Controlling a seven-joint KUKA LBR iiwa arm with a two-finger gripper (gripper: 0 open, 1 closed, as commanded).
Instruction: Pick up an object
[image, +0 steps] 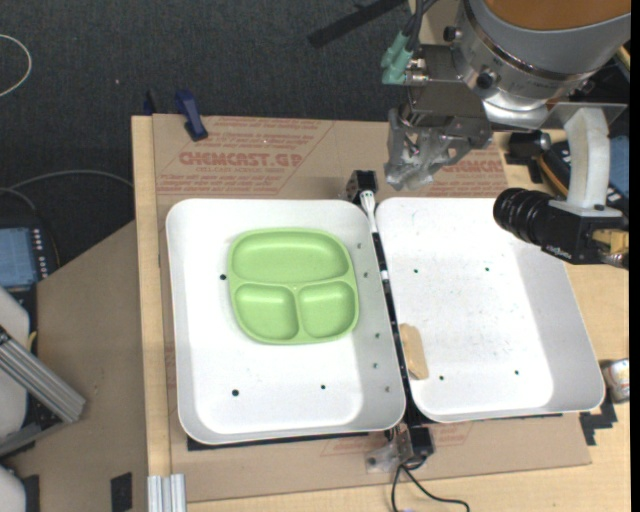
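Your green divided plate (293, 285) lies flat in the left bin (200, 400), near its middle, well apart from the end effector (420, 165), which hangs above the far edge of the right bin (520, 390), close to the seam between the two bins. You cannot tell how the end effector stands, since its tip is small and blurs into the metal around it. The plate is wide, low and smooth, so a grasp on the flat middle would likely slide off; only the rim or a divider ridge offers purchase. A small tan piece (414, 351) sits at the right bin's near-left edge; its nature is hard to make out. The arm's upper part is cut off at the top.
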